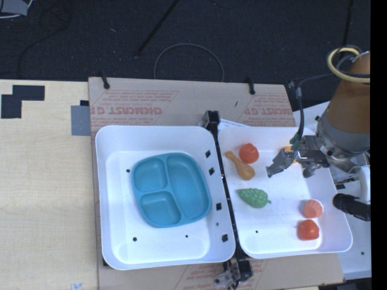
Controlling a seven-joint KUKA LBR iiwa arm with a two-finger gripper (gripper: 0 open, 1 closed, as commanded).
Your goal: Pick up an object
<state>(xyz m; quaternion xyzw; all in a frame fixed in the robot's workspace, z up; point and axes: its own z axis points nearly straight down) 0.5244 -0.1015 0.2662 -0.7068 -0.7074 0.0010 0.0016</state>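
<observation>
Camera view has your gripper (294, 161) hanging over the far part of the right bin (338, 246), fingers spread partly open with nothing between them, so you've got no object in hand yet. Your nearest candidates sit just to its left: the red tomato (248, 153), round and smooth, touching or nearly touching the tan wooden spoon-like piece (240, 165) that slants nearer and rightward from it. Go for the tomato and a finger could land on that tan handle, and you'd knock both aside rather than close on one. Round glossy plastic like this likes to squirt out from two narrow fingers if you come down off centre, watch that. Nearer, mid-bin, lies the green bunch of grapes (253, 197), bumpy and low, more forgiving to pinch but flat against the floor, so you'd risk scraping the bin. Over by the right wall, the pale orange round piece (312, 208) and the red piece (308, 229) sit close together, one near the other; a grab there could crowd the wall or catch both. Left bin (115, 246) carries the blue divided plate (170, 189), smooth moulded plastic, three compartments, well apart from your reach right now
</observation>
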